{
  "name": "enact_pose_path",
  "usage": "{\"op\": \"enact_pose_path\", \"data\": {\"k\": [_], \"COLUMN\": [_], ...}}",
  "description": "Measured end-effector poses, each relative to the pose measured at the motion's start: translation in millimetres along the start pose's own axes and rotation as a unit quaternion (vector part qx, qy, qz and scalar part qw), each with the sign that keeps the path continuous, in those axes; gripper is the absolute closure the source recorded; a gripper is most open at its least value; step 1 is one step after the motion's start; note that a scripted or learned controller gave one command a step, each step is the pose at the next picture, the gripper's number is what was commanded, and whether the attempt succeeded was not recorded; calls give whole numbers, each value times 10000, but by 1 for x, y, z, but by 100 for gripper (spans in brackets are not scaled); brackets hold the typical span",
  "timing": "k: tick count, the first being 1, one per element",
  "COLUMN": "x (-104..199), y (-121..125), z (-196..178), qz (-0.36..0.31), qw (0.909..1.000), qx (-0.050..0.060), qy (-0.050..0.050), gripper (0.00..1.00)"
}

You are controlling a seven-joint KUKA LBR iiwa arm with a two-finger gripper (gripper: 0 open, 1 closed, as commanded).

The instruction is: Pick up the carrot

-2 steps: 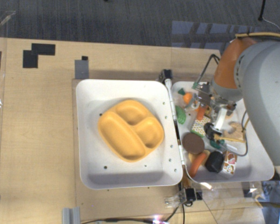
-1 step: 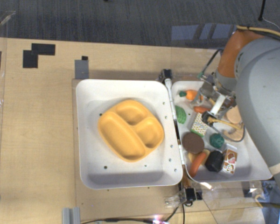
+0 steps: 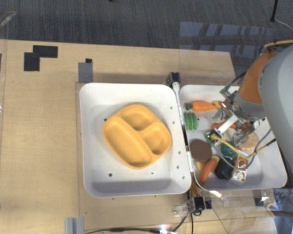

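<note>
While pincer (image 3: 228, 136) hangs over right bin (image 3: 273, 179), grip state unclear; carrot (image 3: 203, 106) lies apart.

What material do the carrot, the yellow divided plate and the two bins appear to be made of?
Carrot: probably moulded plastic; uniform orange, smooth, green tip.
Yellow plate: likely matte plastic; even colour, soft rounded compartments, no sharp glare.
Left bin and right bin: seemingly thin white plastic; rounded corners, dull sheen.

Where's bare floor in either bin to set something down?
Left bin: bare white all round the yellow divided plate, widest along the near wall. Right bin: crowded at its left half, with the carrot, green piece, brown disc and the gripper; a bare strip runs along its near-right wall.
</note>
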State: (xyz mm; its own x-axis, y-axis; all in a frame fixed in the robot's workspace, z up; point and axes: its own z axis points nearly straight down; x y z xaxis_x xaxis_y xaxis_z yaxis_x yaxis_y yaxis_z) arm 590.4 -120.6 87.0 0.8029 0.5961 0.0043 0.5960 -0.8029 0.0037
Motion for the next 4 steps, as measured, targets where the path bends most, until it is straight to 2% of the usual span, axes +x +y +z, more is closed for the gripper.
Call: {"op": "enact_pose_path", "data": {"k": [1, 2, 3, 4], "x": [-59, -40, 36, 45], "y": [-73, -30, 9, 4], "z": [-2, -256, -86, -9], "qz": [-196, 48, -806, -1321], "qw": [9998, 10000, 9967, 9912], "qx": [-18, -59, 75, -70], "qy": [28, 53, -63, 28], "gripper": [0, 0, 0, 0]}}
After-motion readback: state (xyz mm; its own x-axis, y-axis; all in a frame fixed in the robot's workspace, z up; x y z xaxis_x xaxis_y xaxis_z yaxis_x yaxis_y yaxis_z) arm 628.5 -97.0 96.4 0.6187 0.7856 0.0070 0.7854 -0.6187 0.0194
